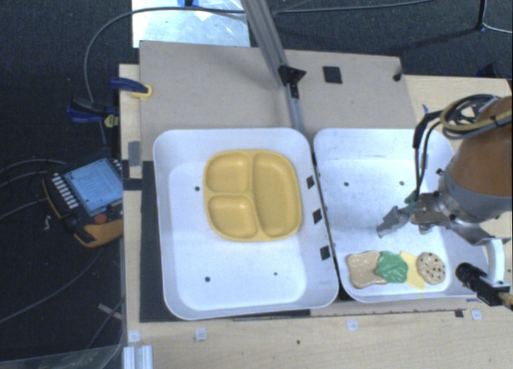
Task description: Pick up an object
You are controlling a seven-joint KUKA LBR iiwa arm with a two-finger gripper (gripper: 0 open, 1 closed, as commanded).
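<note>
Along the front edge of the right bin (353,159) lie a tan bread slice (363,269), a green leafy piece (392,266), a flat yellow piece (412,273) and a round speckled cookie (431,267), packed side by side. My gripper (407,225) hangs above the bin floor just behind them, over the gap between the green piece and the cookie. Its two fingers are spread open with nothing between them. The grey arm with its orange band (481,163) comes in from the right.
The left bin (180,279) holds a yellow divided plate (252,195) near its middle. A grey pole (268,34) slants down to the bins' shared back corner. Cables and a blue-screened device (88,191) lie off the bench at left.
</note>
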